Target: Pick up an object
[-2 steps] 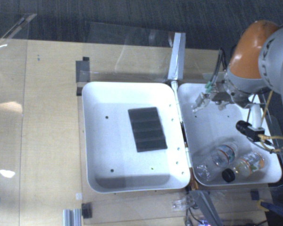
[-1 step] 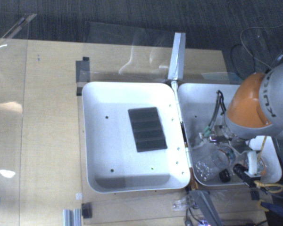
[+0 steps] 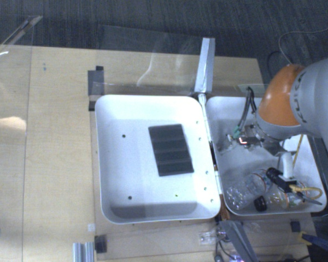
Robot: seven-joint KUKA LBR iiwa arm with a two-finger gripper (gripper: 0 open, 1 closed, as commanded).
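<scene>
A black ribbed rectangular pad lies flat near the middle of the left bin. In the right bin, clear plastic items lie near the front edge, with a small black round piece beside them. My gripper hangs over the upper left part of the right bin, behind the clear items and apart from them. The wrist hides the part of the bin floor under it.
The grey arm with its orange band covers the right bin's far right side. A raised divider rim separates the two bins. A metal post stands behind the bins.
</scene>
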